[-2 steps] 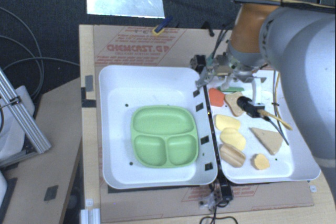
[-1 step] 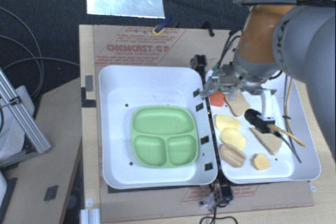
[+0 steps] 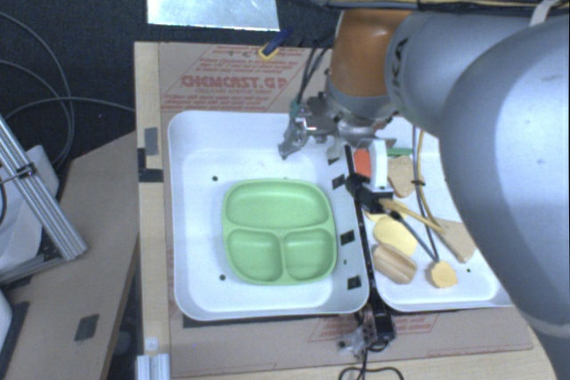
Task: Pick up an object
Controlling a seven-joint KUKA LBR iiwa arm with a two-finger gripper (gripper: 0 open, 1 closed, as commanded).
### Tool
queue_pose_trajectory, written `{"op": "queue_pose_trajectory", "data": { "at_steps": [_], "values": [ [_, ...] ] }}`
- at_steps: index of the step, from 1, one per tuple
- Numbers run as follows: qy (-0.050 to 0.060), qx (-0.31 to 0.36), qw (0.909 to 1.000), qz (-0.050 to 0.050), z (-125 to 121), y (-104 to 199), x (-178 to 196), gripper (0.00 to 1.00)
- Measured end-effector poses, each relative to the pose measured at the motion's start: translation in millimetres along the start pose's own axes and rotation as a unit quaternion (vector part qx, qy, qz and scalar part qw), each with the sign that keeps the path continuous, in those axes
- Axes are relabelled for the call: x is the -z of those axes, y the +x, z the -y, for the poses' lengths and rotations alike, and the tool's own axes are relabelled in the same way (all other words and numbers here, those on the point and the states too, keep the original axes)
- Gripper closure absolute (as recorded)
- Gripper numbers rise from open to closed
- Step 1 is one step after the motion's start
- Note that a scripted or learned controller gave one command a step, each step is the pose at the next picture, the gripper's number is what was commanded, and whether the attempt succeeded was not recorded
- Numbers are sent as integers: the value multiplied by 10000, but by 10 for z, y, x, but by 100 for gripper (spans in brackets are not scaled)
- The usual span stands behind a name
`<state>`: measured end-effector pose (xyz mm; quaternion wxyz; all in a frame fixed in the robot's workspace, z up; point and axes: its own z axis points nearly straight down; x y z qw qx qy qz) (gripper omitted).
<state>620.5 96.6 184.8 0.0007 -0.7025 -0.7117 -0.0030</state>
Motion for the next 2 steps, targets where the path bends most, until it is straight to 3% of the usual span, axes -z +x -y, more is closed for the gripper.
{"op": "queue_pose_trajectory", "data": {
  "at_steps": [1, 2],
  "values": [
    [22, -25, 10000, 19, -6, 474, -765, 0],
    [30, -55, 10000, 21, 669, 338, -844, 0]
  ]
}}
